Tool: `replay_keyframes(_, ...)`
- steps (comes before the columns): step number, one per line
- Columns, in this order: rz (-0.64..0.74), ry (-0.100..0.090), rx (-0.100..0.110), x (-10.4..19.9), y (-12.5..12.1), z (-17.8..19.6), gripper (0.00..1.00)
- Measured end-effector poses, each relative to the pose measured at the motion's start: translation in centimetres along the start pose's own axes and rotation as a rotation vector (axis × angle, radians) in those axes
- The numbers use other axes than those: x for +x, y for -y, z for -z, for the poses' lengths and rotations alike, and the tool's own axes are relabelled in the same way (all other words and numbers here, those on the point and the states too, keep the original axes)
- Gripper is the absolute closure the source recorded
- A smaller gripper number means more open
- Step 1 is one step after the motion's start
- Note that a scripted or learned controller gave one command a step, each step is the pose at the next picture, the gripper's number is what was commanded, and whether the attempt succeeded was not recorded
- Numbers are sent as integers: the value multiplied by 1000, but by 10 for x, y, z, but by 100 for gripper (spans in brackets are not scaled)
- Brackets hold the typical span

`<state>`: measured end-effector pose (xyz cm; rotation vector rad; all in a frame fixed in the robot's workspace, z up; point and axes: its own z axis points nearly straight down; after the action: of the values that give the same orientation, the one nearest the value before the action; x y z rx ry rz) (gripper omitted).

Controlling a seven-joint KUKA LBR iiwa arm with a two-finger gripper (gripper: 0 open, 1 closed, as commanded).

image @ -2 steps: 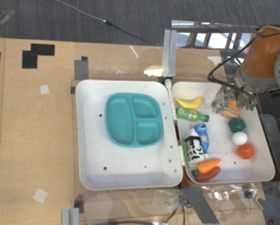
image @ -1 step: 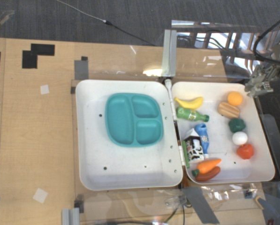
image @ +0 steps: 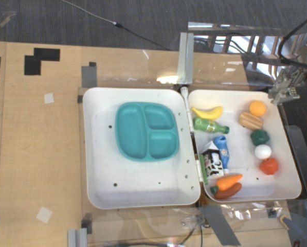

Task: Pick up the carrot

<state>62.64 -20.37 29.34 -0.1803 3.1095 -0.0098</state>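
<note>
Camera view puts the hand (image: pixel 283 90) at the far right corner of the right bin (image: pixel 292 163), hanging over the rim by the metal frame. It has hold of nothing that I can see between its parts, and how wide it stands I cannot tell — it is small and cluttered against the frame.

Nearest to it lie an orange (image: pixel 257 108) and a bun (image: pixel 251 121), then a dark green piece (image: pixel 259 137), a white ball (image: pixel 263 152) and a tomato (image: pixel 269 166) down the right side. A banana (image: pixel 207 112), a green bottle (image: pixel 210 126) and a carton (image: pixel 213 162) line the left wall.

The carrot (image: pixel 229 181) rests in the near left corner of the same bin, on top of a dark red sausage (image: pixel 228 190), well apart from the hand and diagonally across the bin. By my judgement the task is hardly begun — reach, descent, grasp and lift all remain.

The left bin (image: pixel 99 153) holds a teal plate (image: pixel 146 130) on the worktop (image: pixel 35 153).
</note>
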Motion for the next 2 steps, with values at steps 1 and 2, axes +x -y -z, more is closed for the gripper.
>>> replay_keyframes(1,-94,-19,-7,-17,-30,-54,100)
replay_keyframes(2,-219,-6,1,-25,5,62,100)
